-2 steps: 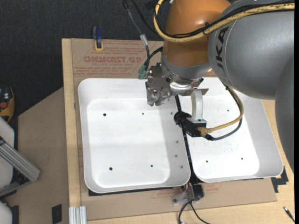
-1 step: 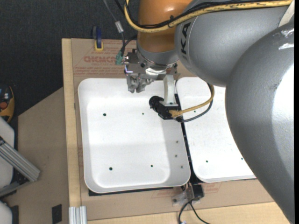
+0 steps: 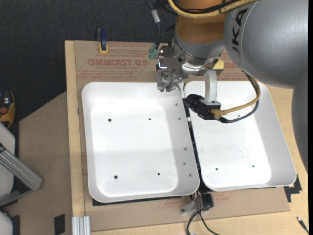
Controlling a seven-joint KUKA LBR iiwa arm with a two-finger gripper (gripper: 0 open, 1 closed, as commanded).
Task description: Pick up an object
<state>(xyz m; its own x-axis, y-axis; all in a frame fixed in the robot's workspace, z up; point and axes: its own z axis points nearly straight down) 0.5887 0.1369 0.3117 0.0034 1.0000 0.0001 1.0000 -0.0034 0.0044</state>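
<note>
Arm (image 3: 264,28): grey, orange band above wrist, reaching in over the table's far right corner and hanging above the far ends of both bins.

Table (image 3: 122,60): brown board with red print along its far edge; a small blue-and-yellow clamp (image 3: 102,39) sits on that edge toward the far left corner.

Left bin (image 3: 98,131): shallow, white, a few dark dots across its floor. No loose object visible in it.

Right bin (image 3: 254,146): white, touching the left bin along the middle seam; its far end is partly hidden by the arm. No loose object visible on the part that shows.

Pincer (image 3: 167,86): at the far right corner of the left bin, just above the rim. Finger spread too small and shadowed to read; cannot tell whether anything is gripped.

Black fitting with tan cable (image 3: 208,107): hanging below the wrist over the right bin's far left corner.
</note>
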